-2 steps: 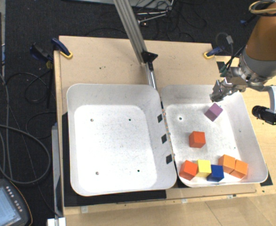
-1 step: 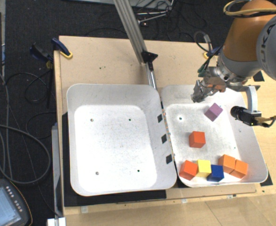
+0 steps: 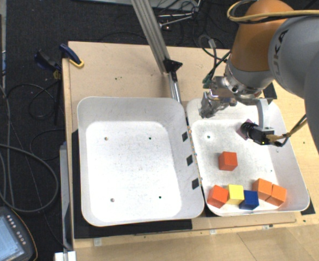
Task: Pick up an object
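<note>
Scanning right bin (image 3: 292, 162), we count six blocks: orange cube (image 3: 228, 160) mid-floor alone, five more clustered along near rim. Left bin (image 3: 88, 145) bare. Hand (image 3: 209, 106) over right bin's far edge; grip state unclear.

Hand (image 3: 209, 109) above right bin's (image 3: 295, 162) far edge, blocks (image 3: 228, 161) beyond.

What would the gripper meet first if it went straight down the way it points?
Probably the bare floor of the right bin near its far left corner; the gripper hangs there, away from the blocks, though depth is unclear.
</note>
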### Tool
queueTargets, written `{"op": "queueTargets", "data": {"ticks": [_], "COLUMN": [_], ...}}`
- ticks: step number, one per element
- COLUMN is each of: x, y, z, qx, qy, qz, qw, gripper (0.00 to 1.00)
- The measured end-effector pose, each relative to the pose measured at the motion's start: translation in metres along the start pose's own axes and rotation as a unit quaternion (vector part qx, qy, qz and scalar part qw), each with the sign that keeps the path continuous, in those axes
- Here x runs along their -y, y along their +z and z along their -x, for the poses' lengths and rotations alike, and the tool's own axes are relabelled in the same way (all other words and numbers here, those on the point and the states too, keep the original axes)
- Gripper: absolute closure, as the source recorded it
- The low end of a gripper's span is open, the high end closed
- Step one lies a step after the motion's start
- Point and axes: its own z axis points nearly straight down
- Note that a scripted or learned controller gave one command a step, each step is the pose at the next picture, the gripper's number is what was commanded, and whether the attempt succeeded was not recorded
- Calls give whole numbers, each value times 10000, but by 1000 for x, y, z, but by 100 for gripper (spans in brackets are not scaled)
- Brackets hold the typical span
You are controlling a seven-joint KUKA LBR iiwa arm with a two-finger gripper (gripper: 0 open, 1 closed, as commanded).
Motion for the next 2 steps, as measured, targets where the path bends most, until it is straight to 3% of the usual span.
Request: {"op": "queueTargets", "data": {"ticks": [2], "x": [0], "y": [6], "z": [-103], "qx": [2], "qy": [4], "qz": [-2], "qw": [10000], "gripper": [100]}}
